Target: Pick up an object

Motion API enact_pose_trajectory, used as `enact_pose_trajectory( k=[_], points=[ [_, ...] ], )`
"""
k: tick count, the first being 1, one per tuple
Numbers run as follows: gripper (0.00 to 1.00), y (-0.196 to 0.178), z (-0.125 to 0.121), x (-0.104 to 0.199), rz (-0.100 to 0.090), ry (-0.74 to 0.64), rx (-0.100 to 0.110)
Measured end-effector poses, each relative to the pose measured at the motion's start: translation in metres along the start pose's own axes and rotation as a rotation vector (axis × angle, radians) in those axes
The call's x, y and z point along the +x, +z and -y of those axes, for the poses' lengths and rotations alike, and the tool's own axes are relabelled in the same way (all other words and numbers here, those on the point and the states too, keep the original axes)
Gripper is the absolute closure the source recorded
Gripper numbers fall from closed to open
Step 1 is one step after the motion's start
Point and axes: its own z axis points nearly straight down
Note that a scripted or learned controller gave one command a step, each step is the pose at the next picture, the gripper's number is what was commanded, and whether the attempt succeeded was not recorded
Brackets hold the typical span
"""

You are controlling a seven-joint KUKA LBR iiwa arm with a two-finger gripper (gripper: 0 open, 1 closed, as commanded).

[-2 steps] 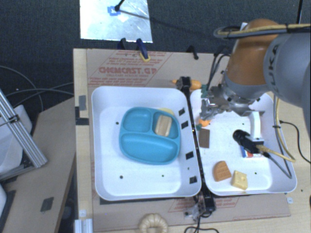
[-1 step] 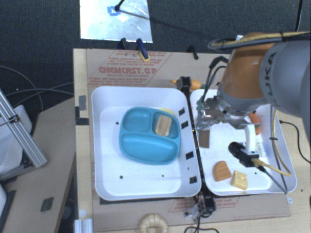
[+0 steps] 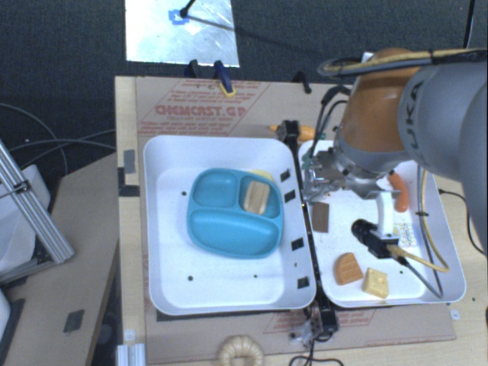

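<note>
- A beige ring (image 3: pixel 242 351) lies on the bench's near edge, outside both bins and partly cut off by the frame.
- In the right bin (image 3: pixel 442 284), nearest the camera, a pale yellow square piece (image 3: pixel 375 282) and an orange-tan cracker-shaped piece (image 3: pixel 348 268) sit just beside each other; bare white floor lies near them towards the front rim.
- Farther in, a brown flat block (image 3: pixel 320 216) lies close to the seam between the bins, just on the near side of the gripper (image 3: pixel 316 185). Whether they touch cannot be told.
- The gripper hangs over the right bin's left side. The bulky grey and orange wrist above it hides it, so whether it is open or closed, or has hold of anything, cannot be told.
- Black clips (image 3: pixel 290 197) run along the seam, close beside the gripper.
- The left bin (image 3: pixel 164 280) holds a blue divided plate (image 3: pixel 229 231) with a tan food piece (image 3: pixel 256 197) in its far right compartment; a pale yellow thing (image 3: pixel 263 175) peeks out behind it, mostly hidden. Open floor rings the plate.
- An orange stick-shaped piece (image 3: pixel 399 191) lies by the right bin's far right side, partly covered by the arm.
- A small orange thing (image 3: pixel 305 133) shows at the far rim, too hidden to name.
- Printed cardboard (image 3: pixel 202 109) lies under the bins; beyond it, a blue clamp (image 3: pixel 223 78) and a shiny sheet (image 3: pixel 181 20).
</note>
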Motion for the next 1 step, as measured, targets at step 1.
enact_pose_trajectory(
  k=[1],
  points=[
    [1.00, -0.0027, -0.0040, -0.0019, 0.000, 0.003, 0.000]
  ],
)
